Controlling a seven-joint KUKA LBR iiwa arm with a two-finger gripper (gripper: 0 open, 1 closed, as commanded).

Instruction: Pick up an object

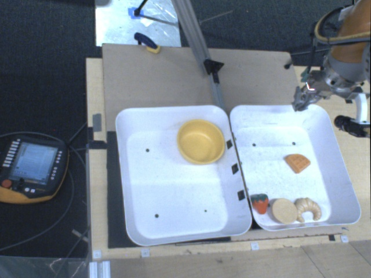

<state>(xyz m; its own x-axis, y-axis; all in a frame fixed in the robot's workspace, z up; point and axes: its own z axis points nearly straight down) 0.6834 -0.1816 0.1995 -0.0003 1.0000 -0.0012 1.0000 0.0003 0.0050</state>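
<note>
A yellow bowl (200, 141) sits at the back right of the left bin (139, 172). The right bin (336, 155) holds an orange waffle-like wedge (297, 163) in its middle. Along its front lie a small red and green piece (259, 203), a round tan biscuit (284, 211) and a pale croissant (308, 208). My gripper (301, 100) hangs over the back rim of the right bin, well behind the wedge, with nothing seen between its fingers.
A grey pole (194, 30) slants across the brown board behind the bins, clamped near the left bin's back right corner. A teach pendant (32, 167) lies on the floor at the left. A blue and yellow clamp (146, 41) sits at the board's back edge.
</note>
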